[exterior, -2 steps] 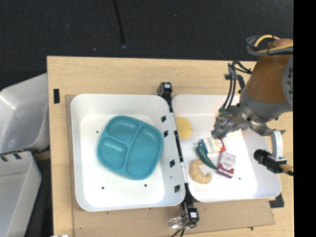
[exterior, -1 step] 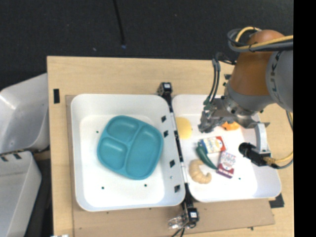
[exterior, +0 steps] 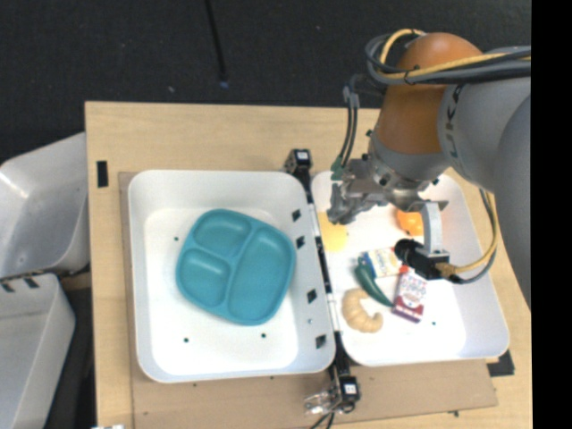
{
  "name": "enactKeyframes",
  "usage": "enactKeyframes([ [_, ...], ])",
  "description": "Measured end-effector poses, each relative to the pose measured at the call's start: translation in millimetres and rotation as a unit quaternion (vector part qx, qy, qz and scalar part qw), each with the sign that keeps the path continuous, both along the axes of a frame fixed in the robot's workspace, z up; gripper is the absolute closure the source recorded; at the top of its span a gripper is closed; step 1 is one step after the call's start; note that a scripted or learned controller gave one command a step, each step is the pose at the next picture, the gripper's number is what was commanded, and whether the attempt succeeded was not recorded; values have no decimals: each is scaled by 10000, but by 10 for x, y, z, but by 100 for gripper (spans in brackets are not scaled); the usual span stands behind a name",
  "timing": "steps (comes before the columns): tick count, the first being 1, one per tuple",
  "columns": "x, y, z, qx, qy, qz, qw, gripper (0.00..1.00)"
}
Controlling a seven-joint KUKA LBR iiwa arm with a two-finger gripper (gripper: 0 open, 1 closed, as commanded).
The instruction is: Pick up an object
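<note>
Grey arm [exterior: 487,123] w/ orange band, black & yellow cables, grey tool [exterior: 344,206].

Light wooden bench [exterior: 107,132] bears two white bins: left [exterior: 143,239], right [exterior: 474,329], touching.

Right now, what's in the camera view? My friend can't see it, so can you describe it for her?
A grey and orange robot arm reaches from the right, its gripper low over the right white bin, above a yellow item. That bin also holds a croissant, a small carton and a red packet. The left white bin holds a teal divided plate.
</note>
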State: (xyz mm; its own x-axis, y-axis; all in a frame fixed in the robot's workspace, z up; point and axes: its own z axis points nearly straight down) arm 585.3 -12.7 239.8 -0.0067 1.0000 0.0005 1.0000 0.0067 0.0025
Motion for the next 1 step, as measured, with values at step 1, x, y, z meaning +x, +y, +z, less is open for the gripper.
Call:
enactKeyframes([
  [1, 62, 534, 75, 3, 3, 2, 10000, 100],
])
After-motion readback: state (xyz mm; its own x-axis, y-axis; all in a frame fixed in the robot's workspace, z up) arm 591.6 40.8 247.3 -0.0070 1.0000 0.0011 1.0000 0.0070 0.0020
